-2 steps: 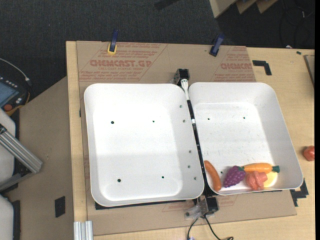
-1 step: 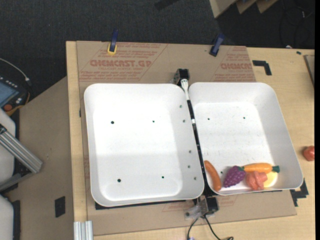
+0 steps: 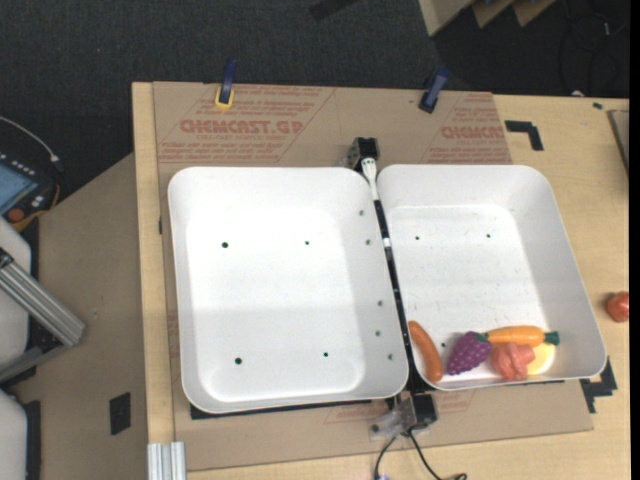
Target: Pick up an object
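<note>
Still to pick: carrot [image 3: 522, 336], long axis crosswise, beside grapes [image 3: 468, 353] in right bin [image 3: 480, 208]; state of fingers impossible to tell.

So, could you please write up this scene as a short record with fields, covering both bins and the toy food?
left bin: white, shallow, with dark dots on its floor
right bin: white, shallow, toys gathered at its near edge
hot dog: by the divider between the bins
purple grapes: right of the hot dog
carrot: lying above the red piece
red piece: kind unclear
orange-red object: on the bench, outside the bins
</note>
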`<state>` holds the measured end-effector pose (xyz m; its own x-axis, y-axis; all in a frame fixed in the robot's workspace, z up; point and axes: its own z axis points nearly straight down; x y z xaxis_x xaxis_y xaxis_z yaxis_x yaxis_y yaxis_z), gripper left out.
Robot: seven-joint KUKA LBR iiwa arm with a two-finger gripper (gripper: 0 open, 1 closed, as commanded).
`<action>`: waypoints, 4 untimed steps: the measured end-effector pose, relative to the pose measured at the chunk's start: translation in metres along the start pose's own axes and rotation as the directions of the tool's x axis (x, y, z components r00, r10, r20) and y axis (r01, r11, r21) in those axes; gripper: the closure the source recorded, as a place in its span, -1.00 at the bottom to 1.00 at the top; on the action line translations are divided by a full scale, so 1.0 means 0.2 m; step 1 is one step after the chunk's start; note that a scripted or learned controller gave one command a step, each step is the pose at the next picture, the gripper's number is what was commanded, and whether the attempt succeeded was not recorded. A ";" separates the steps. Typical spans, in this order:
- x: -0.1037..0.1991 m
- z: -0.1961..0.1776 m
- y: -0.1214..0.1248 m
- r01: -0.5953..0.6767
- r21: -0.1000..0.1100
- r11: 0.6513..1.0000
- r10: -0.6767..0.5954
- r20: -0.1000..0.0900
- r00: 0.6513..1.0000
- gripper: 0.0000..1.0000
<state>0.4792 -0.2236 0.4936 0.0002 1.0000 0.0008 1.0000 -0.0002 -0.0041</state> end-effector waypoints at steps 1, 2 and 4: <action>0.00 -0.17 0.00 0.001 -0.012 1.000 -0.001 0.005 1.000 1.00; 0.00 0.11 0.00 0.000 0.001 1.000 0.000 -0.001 1.000 1.00; 0.00 -0.01 0.00 0.001 -0.011 1.000 -0.001 0.005 1.000 1.00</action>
<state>0.4796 -0.2243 0.4957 -0.0005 1.0000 -0.0042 1.0000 0.0005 0.0070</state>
